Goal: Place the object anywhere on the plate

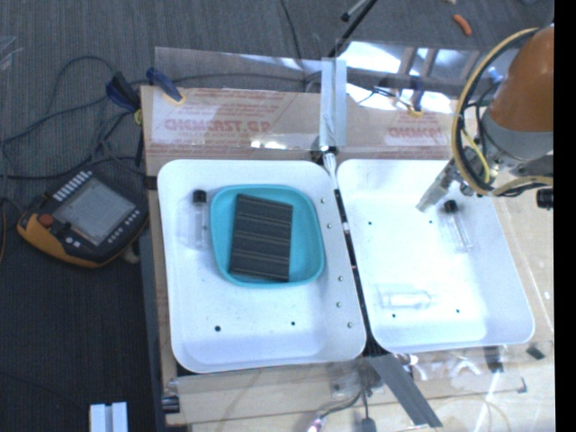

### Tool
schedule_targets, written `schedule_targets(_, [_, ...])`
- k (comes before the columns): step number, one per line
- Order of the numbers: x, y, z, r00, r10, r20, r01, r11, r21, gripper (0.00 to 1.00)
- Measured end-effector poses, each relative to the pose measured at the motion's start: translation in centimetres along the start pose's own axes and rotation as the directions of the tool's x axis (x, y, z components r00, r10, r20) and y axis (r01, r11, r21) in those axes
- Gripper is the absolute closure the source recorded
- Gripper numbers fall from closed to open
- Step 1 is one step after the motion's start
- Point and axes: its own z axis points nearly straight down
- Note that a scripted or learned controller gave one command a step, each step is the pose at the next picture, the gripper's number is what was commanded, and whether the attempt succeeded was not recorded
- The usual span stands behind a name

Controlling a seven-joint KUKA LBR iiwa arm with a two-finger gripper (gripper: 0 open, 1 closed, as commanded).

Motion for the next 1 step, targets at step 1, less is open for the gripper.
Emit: schedule_targets(1, [0.00,0.00,0.00,1.000,0.000,0.000,0.000,1.000,0.000,0.00])
